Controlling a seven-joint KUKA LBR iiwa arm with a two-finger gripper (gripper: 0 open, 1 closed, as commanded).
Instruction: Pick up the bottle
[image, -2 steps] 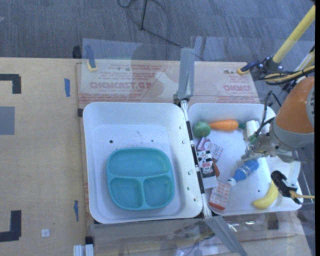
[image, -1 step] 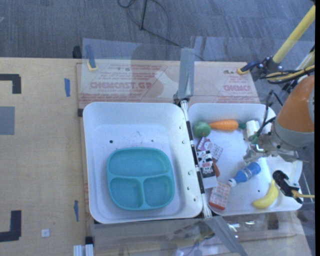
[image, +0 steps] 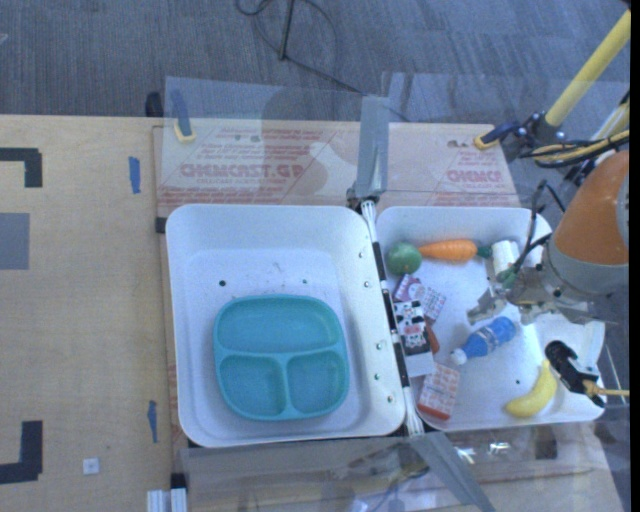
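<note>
Gripper (image: 507, 288) sits low in the right bin (image: 470, 395), right above the blue bottle (image: 487, 338). Honestly can't tell how it's set from here.

Bottle (image: 487, 339) — clear, blue-labelled, seemingly white-capped — lies tilted in right bin.

We see our grey arm (image: 590, 255) reaching in from three o'clock, its orange band uppermost, wrist angled toward nine o'clock, with the gripper (image: 497, 300) low at its tip.
</note>
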